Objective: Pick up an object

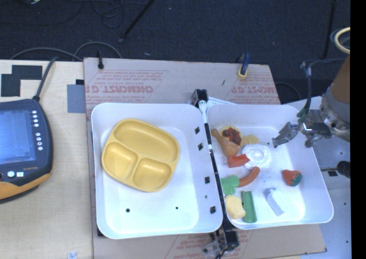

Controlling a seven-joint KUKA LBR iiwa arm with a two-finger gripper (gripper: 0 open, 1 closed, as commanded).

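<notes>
Yellow tray (140,154): lies in left bin (108,206).
Toy food: clustered in right bin (309,209); red strawberry (291,178) apart.
Gripper (286,134): above right bin's far side, nothing visibly held; finger spread undeterminable.

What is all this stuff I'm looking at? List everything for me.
Bins: two, white, side by side on the bench.
Divided plate: one, yellow, left bin.
Toy foods: about eight, mixed colours, clustered in right bin's left half.
Strawberry: one, red and green, right bin, apart from the cluster.
Grey block: one, right bin, near front.
Handheld screen: one, left of bins.
Arm's hand: one, dark, above right bin.
</notes>
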